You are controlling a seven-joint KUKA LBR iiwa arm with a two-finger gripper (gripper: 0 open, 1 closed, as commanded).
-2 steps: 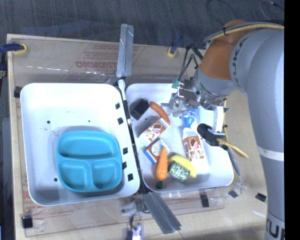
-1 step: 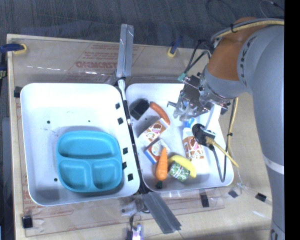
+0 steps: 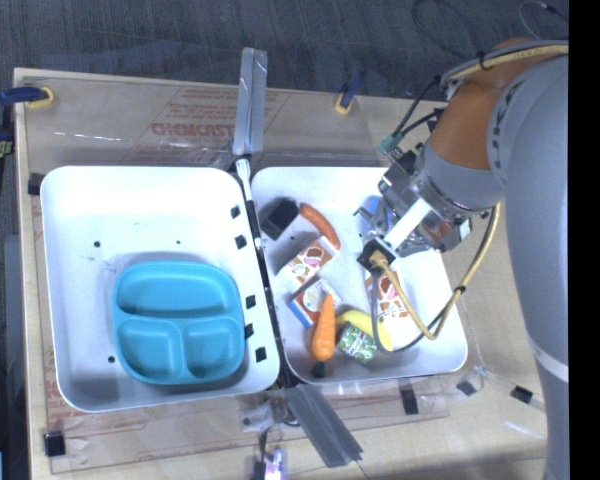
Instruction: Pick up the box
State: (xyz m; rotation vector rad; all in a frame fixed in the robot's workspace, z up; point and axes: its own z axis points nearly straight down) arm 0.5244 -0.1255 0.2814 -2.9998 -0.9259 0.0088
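Three small printed boxes lie in the right bin [image 3: 432, 353]. One box [image 3: 310, 261] sits near the middle, below a red sausage [image 3: 320, 225]. A second box [image 3: 308, 303], with a blue edge, lies just left of a carrot [image 3: 324, 330]. A third box [image 3: 385, 294] lies flat toward the right. My gripper [image 3: 376, 230] hangs over the right bin's upper middle, just above and a little left of that third box. No box is lifted.
A black object [image 3: 277, 216] rests by the divider at the right bin's upper left. A yellow banana [image 3: 366, 324] and a green item [image 3: 356, 344] lie near the front wall. The left bin [image 3: 80, 218] holds a blue divided plate [image 3: 180, 321].
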